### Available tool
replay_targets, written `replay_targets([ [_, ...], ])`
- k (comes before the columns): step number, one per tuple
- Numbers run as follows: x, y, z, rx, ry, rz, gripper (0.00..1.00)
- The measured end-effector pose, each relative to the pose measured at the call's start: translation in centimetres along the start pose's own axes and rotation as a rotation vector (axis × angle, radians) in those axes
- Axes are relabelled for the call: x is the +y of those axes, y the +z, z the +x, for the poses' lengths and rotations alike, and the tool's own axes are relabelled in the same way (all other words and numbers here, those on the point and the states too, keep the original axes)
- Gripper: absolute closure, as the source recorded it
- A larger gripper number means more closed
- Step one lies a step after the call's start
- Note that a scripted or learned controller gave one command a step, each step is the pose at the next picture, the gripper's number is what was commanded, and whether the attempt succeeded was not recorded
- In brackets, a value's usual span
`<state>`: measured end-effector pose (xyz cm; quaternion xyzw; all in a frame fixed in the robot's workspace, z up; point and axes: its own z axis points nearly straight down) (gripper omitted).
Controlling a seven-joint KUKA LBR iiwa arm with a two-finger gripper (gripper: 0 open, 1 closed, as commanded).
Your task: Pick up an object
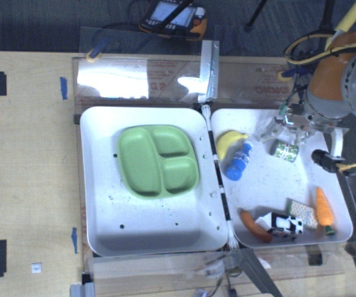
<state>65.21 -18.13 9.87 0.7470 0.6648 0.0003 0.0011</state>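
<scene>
A small green-and-white can (285,150) lies in the right bin (339,231), directly beneath the end effector (292,129); whether the end effector is gripping it I cannot tell. Far to the left sits a green divided plate (158,161) in the left bin (97,184). Nearer left lie a yellow object (228,141) and blue bottle (237,162). Below are an orange carrot (324,208) and a black-and-white toy (286,224).
</scene>
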Motion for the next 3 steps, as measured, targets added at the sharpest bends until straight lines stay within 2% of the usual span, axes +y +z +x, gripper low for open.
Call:
replay_targets([
  [1,-2.0,0.9,-2.0,0.009,-0.005,-0.005,0.00],
  [2,-1.8,-0.3,-2.0,0.008,-0.007,-0.010,1.00],
  [3,-2.2,-8.0,2.0,0.001,0.093,0.001,1.00],
])
